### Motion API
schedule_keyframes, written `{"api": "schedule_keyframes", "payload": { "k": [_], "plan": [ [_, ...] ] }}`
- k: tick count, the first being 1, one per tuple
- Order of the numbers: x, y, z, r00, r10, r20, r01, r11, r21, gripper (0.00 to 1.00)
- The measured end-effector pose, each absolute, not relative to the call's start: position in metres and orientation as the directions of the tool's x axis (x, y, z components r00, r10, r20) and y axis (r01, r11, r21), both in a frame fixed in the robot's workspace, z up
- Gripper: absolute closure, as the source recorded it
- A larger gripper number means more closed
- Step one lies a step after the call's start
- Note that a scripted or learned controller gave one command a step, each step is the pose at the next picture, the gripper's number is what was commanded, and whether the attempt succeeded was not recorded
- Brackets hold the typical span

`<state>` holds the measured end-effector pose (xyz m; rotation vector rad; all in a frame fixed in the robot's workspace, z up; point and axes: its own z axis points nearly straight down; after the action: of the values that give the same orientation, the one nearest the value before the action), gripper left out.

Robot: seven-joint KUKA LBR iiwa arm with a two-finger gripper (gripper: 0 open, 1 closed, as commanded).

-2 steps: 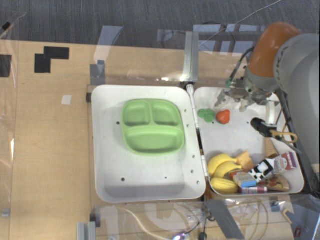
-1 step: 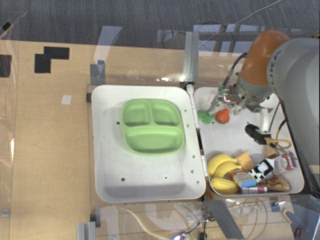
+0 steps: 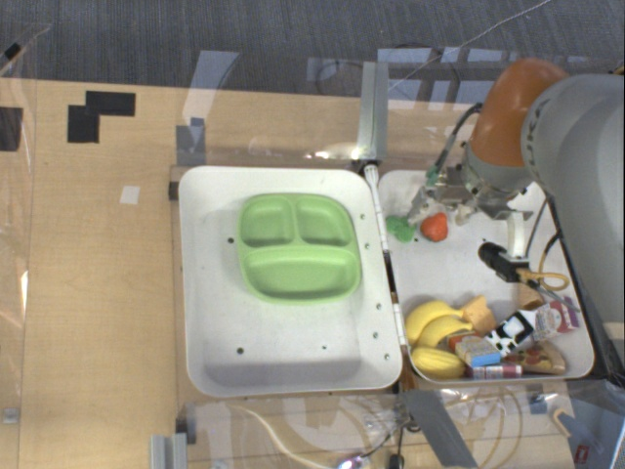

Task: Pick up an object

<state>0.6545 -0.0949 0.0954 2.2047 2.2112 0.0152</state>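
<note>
Arm: I see it reaching in from the right, orange band up, wrist bent down over the right bin's far end.
Jaws: low above the tomato; I cannot tell their spread.
Tomato: beside a green piece by the bin's left wall.
Bananas: near corner, among clutter.
Left bin: green tray.

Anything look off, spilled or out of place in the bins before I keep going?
Nothing stands out. The green divided plate lies flat in the left bin; toys crowd the right bin's near end, bananas included, none spilled over the rim.
</note>
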Motion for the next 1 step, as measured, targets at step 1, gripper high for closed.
{"api": "schedule_keyframes", "payload": {
  "k": [1],
  "plan": [
    [0.6578,-0.0918,0.1094,-0.004,1.000,-0.002,1.000,0.004,0.030,1.00]
  ]
}}
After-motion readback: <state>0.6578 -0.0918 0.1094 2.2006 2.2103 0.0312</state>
